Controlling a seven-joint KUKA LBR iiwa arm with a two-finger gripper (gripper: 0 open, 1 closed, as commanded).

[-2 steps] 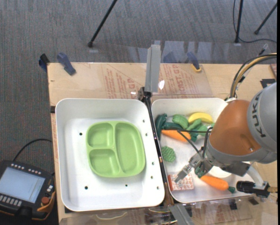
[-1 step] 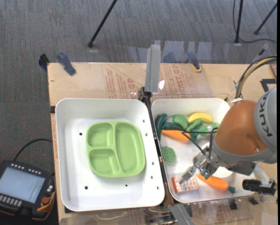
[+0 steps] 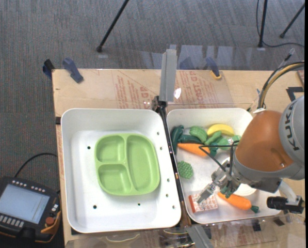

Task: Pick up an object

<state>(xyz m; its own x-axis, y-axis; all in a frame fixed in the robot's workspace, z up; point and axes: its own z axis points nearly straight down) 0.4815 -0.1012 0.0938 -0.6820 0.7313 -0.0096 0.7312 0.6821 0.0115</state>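
From the overhead camera view you are looking down on a wooden worktop (image 3: 117,89) that carries two white bins side by side. The left bin (image 3: 74,133) holds a green divided plate (image 3: 127,164), lying flat near its middle and well apart from the arm, so nothing there is within reach of the present pose.

The right bin (image 3: 246,115) is where your candidates sit. Along its far side you have a cluster of green vegetables (image 3: 195,133) with a yellow banana (image 3: 220,129) just beside them, and a carrot (image 3: 195,149) lying across in front of that cluster. A round green knobbly piece (image 3: 184,169) rests nearer the divider. Toward the near edge a red and white packet (image 3: 204,203) lies flat, and a second carrot (image 3: 236,200) lies just beside it.

The arm comes in from the right and its orange wrist covers much of the bin. The end effector (image 3: 211,189) points down toward the packet, its tip just above or touching it; you cannot tell which, nor whether it is open or closed. No object is visibly held, so I judge the pick is not yet made.
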